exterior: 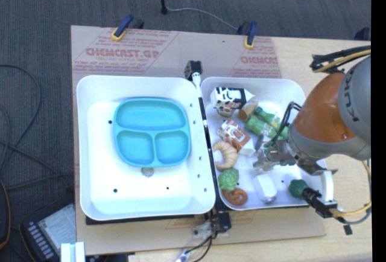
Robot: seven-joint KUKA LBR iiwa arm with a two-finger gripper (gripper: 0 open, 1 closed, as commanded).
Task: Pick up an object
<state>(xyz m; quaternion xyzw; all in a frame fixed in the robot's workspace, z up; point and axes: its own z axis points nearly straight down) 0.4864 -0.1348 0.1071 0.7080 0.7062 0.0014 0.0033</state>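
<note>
Camera view has the gripper (265, 161) low inside the right bin (289, 87), over the bare floor between the toy croissant (226, 154) on its left and a small white piece (265, 187) just below it. Whether it is spread or pinched I cannot tell. No object is seen held. The nearest candidates lie left and toward the near rim; the croissant's long axis runs roughly up-down, alongside the bin divider
</note>
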